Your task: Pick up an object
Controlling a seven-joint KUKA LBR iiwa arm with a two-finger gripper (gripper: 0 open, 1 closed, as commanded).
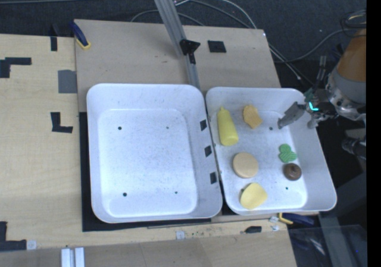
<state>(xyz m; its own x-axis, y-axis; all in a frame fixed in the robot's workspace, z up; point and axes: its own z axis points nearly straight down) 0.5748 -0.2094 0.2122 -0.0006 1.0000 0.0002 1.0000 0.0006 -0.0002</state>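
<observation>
Trouble, as I judge it, lies in the crowding of the right bin [315,159]: six small things sit close together there, and a descent a little off line could knock one aside or catch two at once. The claw [296,115] hangs at that bin's upper right edge, just inside the rim, with nothing between its tips; whether it is released or clenched I cannot tell from this slanted view. Nearest it lies an orange lump [252,116], with a yellow bottle [227,127] lying just left of that. Lower sit a tan disc [245,165], a yellow lump [253,195], a small green piece [287,153] and a brown ball [292,171]; both rounded lumps look likely to roll. The left bin [98,141] sits alongside on the worktop [36,141].
</observation>
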